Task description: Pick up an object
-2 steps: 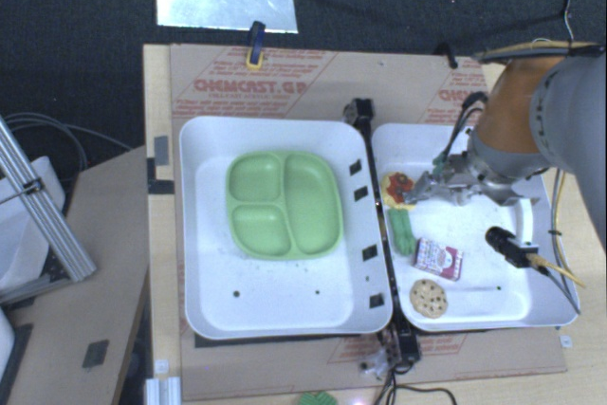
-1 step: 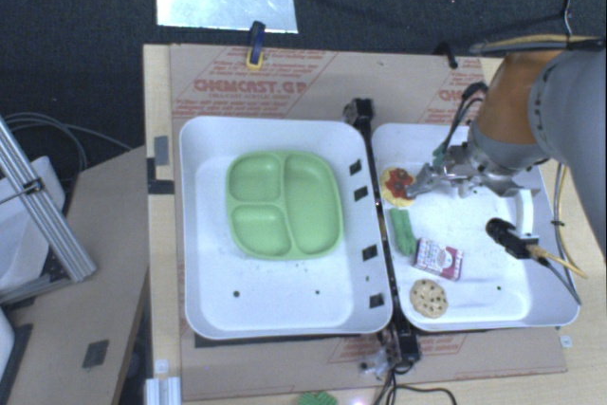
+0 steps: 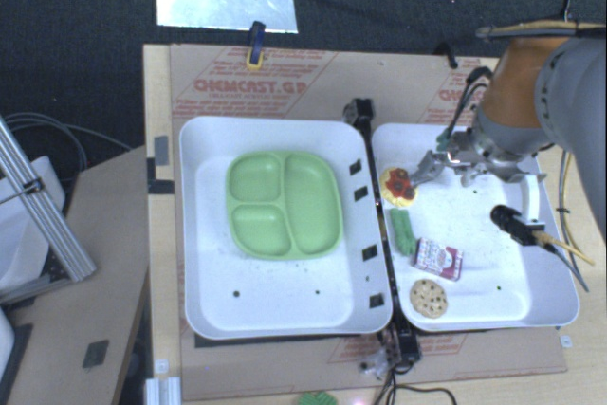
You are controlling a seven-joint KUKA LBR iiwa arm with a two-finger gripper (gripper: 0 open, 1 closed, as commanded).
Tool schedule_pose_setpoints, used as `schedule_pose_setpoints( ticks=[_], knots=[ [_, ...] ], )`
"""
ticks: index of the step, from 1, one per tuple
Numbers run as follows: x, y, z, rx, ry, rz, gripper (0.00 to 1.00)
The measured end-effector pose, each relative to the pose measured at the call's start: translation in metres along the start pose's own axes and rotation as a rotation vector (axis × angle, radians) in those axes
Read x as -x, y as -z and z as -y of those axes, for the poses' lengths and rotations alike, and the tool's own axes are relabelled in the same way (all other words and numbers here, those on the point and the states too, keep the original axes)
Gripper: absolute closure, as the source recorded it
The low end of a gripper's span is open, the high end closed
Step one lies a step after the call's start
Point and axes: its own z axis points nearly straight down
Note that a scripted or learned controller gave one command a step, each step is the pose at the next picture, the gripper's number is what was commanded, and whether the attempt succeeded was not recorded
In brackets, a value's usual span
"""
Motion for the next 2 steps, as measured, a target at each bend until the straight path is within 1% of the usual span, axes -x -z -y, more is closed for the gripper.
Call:
schedule_pose_setpoints(
  ticks=[1,2],
  knots=[
    [-0.031,-0.039,-0.015,-0.001,0.001,0.000,0.00],
    [-0.010,-0.037,-0.016,-0.001,-0.006,0.000,0.00]
  ],
)
